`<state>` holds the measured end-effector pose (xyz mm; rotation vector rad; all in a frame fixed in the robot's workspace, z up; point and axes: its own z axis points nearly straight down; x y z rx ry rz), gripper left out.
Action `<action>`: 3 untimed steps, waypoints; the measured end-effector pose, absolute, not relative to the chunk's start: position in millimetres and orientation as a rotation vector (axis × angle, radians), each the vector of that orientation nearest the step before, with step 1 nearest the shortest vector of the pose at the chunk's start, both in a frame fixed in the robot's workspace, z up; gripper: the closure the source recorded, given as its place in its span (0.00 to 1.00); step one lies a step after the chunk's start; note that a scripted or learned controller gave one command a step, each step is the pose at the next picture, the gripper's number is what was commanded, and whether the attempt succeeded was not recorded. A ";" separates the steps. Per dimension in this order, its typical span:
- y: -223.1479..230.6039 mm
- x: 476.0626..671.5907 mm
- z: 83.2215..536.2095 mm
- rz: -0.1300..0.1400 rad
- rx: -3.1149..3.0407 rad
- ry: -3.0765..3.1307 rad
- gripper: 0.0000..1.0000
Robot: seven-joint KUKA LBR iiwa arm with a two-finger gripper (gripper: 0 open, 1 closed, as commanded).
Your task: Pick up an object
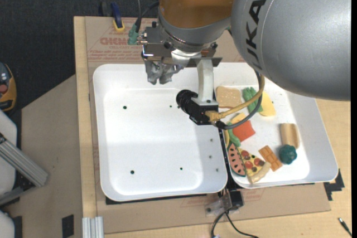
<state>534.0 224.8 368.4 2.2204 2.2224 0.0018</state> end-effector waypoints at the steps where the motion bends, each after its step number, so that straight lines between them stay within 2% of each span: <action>1: 224.4 486.4 313.1 -0.014 2.223 2.227 1.00; 2: 224.7 479.6 433.7 0.022 2.216 2.221 1.00; 3: 218.5 478.3 361.1 -0.013 2.226 2.222 1.00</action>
